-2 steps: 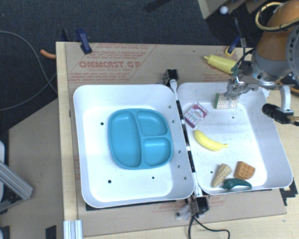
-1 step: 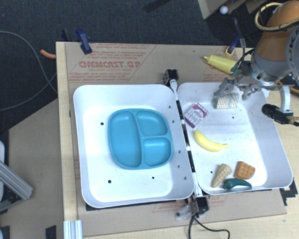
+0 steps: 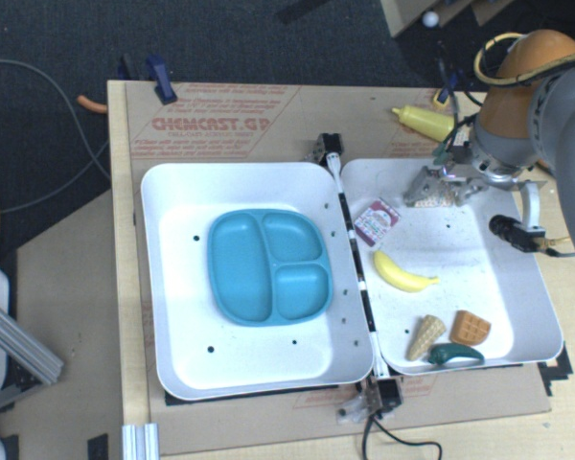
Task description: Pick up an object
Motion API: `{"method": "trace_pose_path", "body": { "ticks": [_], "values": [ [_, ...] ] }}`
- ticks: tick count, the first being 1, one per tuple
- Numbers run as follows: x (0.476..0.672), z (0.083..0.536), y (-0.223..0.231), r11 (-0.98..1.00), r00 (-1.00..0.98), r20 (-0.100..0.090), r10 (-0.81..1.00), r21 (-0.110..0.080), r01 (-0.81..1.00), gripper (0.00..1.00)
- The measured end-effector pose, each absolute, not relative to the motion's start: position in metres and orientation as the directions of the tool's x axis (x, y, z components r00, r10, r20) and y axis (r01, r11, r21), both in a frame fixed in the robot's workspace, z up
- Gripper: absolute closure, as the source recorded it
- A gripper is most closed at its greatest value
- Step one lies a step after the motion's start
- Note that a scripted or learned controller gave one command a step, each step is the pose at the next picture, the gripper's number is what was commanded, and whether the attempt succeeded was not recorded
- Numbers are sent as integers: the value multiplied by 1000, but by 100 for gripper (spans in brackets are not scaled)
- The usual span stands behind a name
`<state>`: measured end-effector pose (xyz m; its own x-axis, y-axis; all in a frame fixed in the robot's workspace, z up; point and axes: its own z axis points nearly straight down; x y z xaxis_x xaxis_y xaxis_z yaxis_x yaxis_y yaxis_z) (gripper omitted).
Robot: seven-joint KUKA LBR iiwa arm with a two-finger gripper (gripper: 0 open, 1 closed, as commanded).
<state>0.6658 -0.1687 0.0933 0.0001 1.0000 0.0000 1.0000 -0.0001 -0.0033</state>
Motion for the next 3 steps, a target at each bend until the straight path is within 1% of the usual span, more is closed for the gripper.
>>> {"method": "trace_pose_path", "body": {
  "ticks": [1,2,3],
  "values": [
    [668,87,-214,4,-4,13,1000,-4,1000,0],
    [669,97,-215,5,-5,8,1000,0,1000,100],
    [666,146,-135,1,-1,1,1000,0,1000,100]
  ]
}}
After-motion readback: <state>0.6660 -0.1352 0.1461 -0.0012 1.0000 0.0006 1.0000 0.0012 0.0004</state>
